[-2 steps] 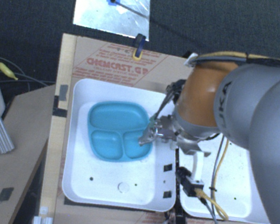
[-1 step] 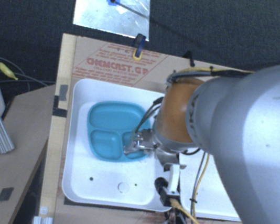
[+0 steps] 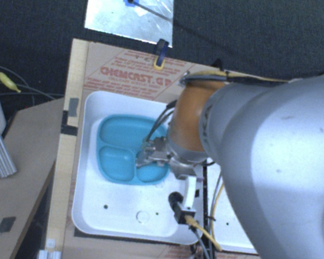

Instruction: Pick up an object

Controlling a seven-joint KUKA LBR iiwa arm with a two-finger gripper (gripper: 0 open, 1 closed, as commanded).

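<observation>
A blue sectioned plate [image 3: 121, 145] lies in the left white bin [image 3: 86, 168], towards its back half. My gripper [image 3: 148, 156] is down at the plate's right side, over the divider between its compartments. The grey arm with its orange band [image 3: 190, 115] reaches in from the right and covers the plate's right edge. Whether anything is held is hidden by the wrist.
The right bin [image 3: 235, 241] shows as a strip under the arm. Cables and a black connector [image 3: 177, 206] hang from the wrist over the left bin's front right. Cardboard [image 3: 128, 74] lies beneath the bins, with a clamp [image 3: 160, 54] at its back edge.
</observation>
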